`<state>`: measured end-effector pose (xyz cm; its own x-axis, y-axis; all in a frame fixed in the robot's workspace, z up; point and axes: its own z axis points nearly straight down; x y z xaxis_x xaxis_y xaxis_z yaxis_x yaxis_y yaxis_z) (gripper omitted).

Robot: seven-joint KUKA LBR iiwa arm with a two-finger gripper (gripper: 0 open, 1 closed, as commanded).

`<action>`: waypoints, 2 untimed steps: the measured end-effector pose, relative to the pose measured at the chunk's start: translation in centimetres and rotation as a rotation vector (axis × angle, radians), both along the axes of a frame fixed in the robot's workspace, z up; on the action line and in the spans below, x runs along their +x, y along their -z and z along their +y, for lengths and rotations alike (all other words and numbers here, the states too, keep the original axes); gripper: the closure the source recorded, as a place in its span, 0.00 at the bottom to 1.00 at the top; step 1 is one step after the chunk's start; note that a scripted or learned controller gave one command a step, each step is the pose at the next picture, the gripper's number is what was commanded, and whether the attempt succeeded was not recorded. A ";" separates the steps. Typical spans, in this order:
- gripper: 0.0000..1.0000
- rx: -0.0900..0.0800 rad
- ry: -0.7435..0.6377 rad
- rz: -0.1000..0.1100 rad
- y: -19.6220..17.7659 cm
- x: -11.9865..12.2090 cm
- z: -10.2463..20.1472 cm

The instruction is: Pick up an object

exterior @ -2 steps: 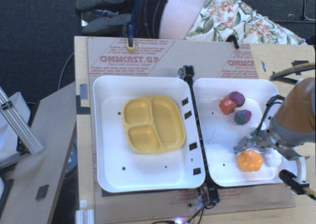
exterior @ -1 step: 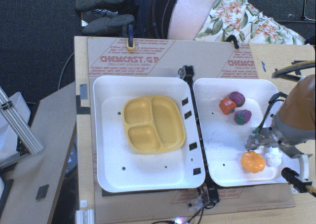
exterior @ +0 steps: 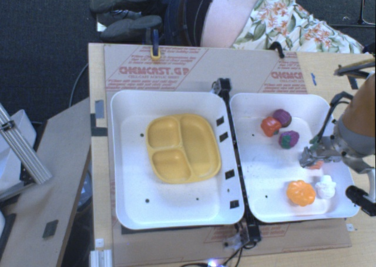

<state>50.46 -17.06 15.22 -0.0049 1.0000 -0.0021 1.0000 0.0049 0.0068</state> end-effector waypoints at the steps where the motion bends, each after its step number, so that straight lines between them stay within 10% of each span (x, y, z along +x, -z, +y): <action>1: 1.00 0.000 0.001 0.000 -4.5 0.6 -0.4; 2: 1.00 0.000 0.000 0.002 -8.1 0.7 -0.4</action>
<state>51.21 -17.45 23.30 -0.0050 1.0000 -0.0019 1.0000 0.0050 0.0052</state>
